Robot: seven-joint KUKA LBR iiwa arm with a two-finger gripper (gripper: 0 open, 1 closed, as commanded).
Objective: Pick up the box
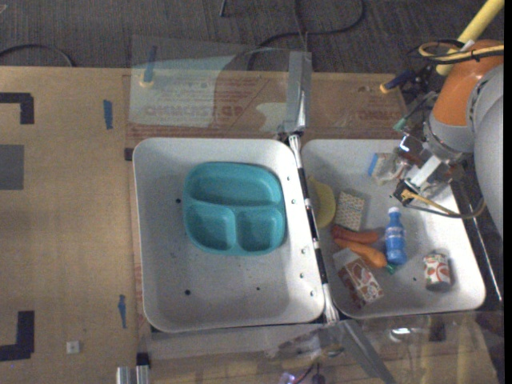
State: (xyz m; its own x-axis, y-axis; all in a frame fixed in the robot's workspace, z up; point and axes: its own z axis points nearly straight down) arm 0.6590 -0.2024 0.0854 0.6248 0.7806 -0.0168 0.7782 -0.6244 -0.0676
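Brown bench (72, 238) top carries two shallow white bins side by side, with dark carpet and loose black cables beyond its far edge. Landmark for positions: the metal divider (308, 214) where the two bins meet. Left bin (160, 286), on the divider's left: one teal compartment tray (235, 207) lying flat, three sections, set toward the far half of the bin. Right bin (468, 290), on the divider's right: a yellow round item (324, 202) touching the divider wall; just right of that, a small patterned packet (350, 210); below the packet, two orange carrots (362, 245) lying roughly crosswise, one just nearer than the other; a blue bottle (394, 237) with a white cap standing or leaning at the carrots' right end, cannot tell which. The box (361, 282), brown and white with a printed face, lies tilted at the near side of the right bin, close to the divider, just below the carrots and apart from the arm. A small red-and-white can (436, 270) sits well right of the divider, near the bin's right wall. Grey arm with orange band enters from the right; its tool (410, 189) hangs over the far right part of the right bin, well away from the box. Tool fingers are blurred against the wiring; cannot tell whether they are spread or closed, and nothing is visibly between them.
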